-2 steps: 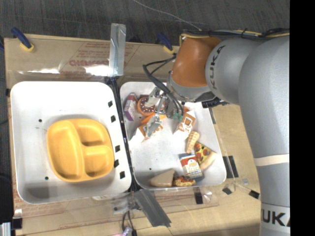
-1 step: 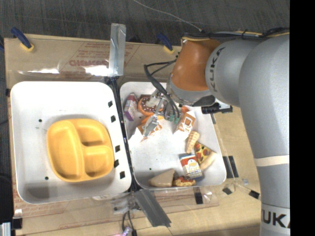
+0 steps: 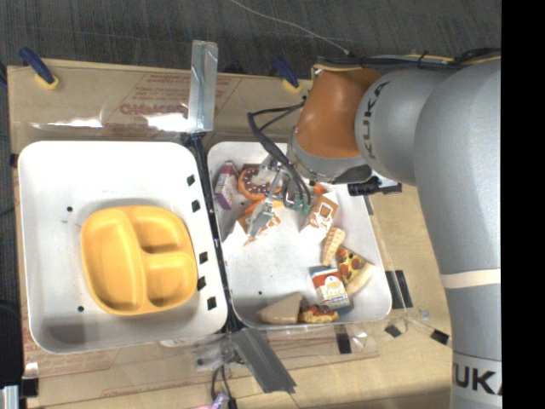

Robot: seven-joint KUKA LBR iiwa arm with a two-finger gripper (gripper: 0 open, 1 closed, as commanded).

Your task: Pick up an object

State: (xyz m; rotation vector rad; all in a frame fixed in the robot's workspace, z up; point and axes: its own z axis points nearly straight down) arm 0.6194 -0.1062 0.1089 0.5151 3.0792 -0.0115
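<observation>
Two white bins (image 3: 38, 228) sat side by side, one yellow divided tray (image 3: 139, 258) in the left, one pizza slice (image 3: 352, 268) in the right, arm (image 3: 426, 118) bent down over the clutter, claw (image 3: 277, 192) state unclear.

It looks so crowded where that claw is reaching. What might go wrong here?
The gripper is down among tightly packed small items at the back of the right bin, so it may well pinch two at once or only nudge them aside. That pile also lies near the bin's back wall, which the wrist could possibly bump.
</observation>
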